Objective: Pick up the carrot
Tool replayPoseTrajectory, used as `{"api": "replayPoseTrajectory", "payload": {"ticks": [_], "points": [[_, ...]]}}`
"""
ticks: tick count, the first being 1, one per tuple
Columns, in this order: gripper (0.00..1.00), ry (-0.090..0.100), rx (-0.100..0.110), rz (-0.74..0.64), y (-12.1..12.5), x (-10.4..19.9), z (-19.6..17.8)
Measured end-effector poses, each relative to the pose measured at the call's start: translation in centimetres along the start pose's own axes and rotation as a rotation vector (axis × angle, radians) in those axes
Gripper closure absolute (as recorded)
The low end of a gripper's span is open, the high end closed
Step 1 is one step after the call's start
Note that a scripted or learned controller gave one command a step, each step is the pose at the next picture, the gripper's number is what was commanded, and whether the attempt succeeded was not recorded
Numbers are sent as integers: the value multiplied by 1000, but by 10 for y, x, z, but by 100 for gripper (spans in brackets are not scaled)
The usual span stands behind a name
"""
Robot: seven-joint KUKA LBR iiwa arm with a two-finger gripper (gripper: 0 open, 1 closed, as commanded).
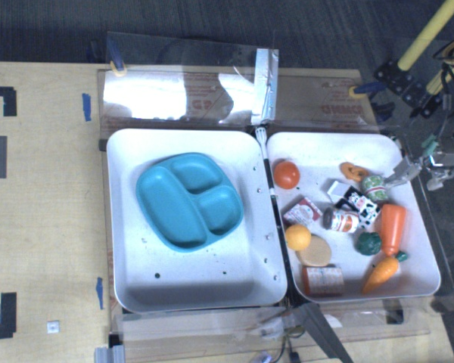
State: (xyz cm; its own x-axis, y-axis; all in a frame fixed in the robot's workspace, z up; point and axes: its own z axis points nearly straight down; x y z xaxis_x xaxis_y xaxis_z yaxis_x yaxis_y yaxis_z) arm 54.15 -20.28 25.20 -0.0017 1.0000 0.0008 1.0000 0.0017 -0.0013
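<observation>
Orange carrot [382, 272] lies tilted in the right bin's [431, 278] front corner; align the gripper [431, 161], finger state indeterminable, across its thick middle, clear of the wall.

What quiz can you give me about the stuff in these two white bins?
1. Which bin holds the carrot?
A. the left bin
B. the right bin
C. neither bin
2. Fill in the gap: the blue plate is split into ___ compartments.
3. True or false: the blue plate lies in the right bin with the toy food.

Key
1. B. The carrot lies near the right bin's front right corner.
2. three
3. False. The blue plate lies in the left bin.
</observation>
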Motion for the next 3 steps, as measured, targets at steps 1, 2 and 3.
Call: {"api": "replayPoseTrajectory", "payload": {"ticks": [1,2,3], "points": [[0,1,1,-155,-27,2,10],[0,-4,-12,-217,10,33,120],[0,0,-56,-67,-37,21,142]]}}
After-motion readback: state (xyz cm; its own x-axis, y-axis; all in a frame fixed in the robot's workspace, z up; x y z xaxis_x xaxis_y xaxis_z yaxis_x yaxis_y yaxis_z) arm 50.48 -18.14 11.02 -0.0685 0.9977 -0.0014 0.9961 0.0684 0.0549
